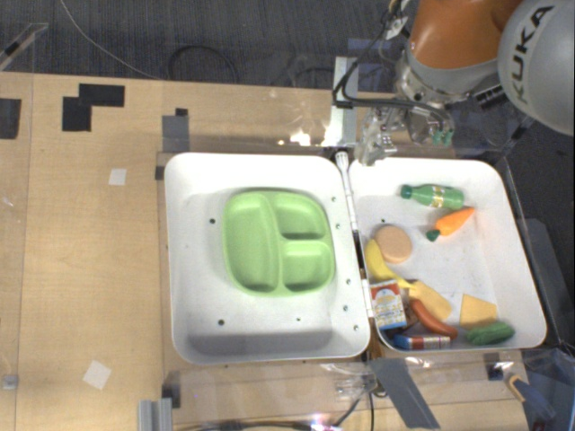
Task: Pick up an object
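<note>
Several toy foods heaped in right bin: green bottle and carrot near far wall, round biscuit and banana mid-left, small carton, cheese wedge and green pod toward near edge. Left bin bearing green divided plate. Gripper poised over far rim, grip state impossible to tell. Pale wooden bench; dark carpet beyond.

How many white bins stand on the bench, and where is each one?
2. The left bin holds a green divided plate. The right bin holds the small food items, such as a green bottle and a carrot.
</note>
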`<state>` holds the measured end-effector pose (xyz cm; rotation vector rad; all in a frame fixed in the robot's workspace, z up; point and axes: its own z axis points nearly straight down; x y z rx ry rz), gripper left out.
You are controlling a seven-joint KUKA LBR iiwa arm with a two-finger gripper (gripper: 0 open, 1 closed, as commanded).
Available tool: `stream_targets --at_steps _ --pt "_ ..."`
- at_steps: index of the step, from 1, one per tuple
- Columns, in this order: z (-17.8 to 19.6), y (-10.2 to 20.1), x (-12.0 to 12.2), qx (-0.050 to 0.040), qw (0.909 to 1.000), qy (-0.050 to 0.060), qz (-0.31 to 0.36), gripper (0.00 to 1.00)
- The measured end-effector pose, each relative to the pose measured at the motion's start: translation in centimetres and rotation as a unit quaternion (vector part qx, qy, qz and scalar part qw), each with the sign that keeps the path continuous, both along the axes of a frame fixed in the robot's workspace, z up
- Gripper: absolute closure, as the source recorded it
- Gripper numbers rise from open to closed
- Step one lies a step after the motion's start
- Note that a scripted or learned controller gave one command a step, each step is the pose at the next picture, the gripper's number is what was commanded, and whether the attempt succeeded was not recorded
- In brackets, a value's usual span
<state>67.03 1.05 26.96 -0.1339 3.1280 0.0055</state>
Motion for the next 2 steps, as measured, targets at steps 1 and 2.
stream_targets --at_steps 1,2 --pt "1.54 -0.24 0.26 0.0 1.0 -0.007 -0.001 1.0" --pt "1.98 0.64 0.01 -0.0016 0.9986 0.0 0.053 1.0"
